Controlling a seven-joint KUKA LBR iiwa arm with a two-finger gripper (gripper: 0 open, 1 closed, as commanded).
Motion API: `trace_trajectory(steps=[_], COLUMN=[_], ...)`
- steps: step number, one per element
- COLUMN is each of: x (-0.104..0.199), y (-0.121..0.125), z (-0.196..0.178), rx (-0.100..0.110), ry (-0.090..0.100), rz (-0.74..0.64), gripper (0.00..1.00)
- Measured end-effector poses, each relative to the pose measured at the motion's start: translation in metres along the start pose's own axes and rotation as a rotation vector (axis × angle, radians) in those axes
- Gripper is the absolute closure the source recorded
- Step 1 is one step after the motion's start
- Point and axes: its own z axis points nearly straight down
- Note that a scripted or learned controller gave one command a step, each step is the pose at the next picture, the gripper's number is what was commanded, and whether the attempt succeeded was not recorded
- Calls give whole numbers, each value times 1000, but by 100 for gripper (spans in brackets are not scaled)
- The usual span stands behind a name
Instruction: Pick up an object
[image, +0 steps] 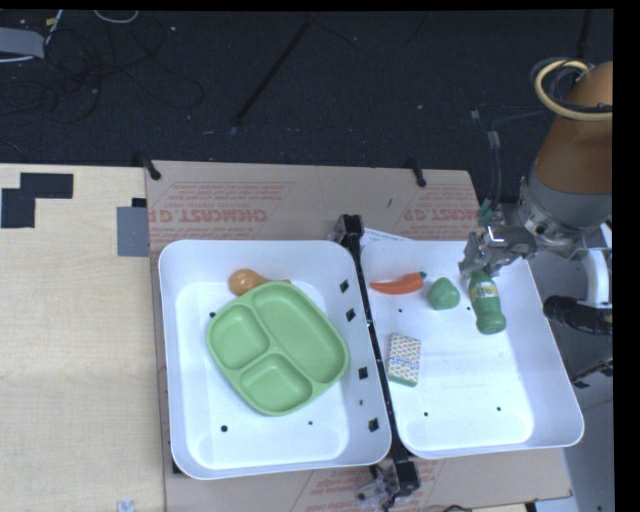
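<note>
The near rim of the right-hand shallow white plastic bin (500, 445) lay closest to the camera, and from there the eye went up to the metal two-finger gripper (487, 258), which hung over the far right part of that bin at the end of the grey arm with its orange band (578, 110). The gripper sat right at the capped top of a small green plastic bottle (488, 306), which lay tilted on the bin floor with its neck pointing toward the tool; this was probably the object chosen for the pick, since the tool stood directly above it. The view was too coarse there to tell how the gripper was set or whether it touched the bottle. Just left of the bottle rested a round green ball-like toy (443, 293), and touching its left side lay an orange toy carrot (397, 285). Nearer the bin's middle sat a small patterned rectangular packet (404, 359), well apart from the rest and so easy to reach. Across the black divider, the left white bin (190, 430) held a light green three-compartment plastic plate (277, 346), with an orange rounded toy (245, 281) tucked behind its far edge, partly hidden.
</note>
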Motion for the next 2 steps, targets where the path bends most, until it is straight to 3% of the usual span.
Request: trace_trajectory(steps=[2], x=[120], y=[4], z=[15], rx=[7], ry=[2], rz=[-4], gripper=[100])
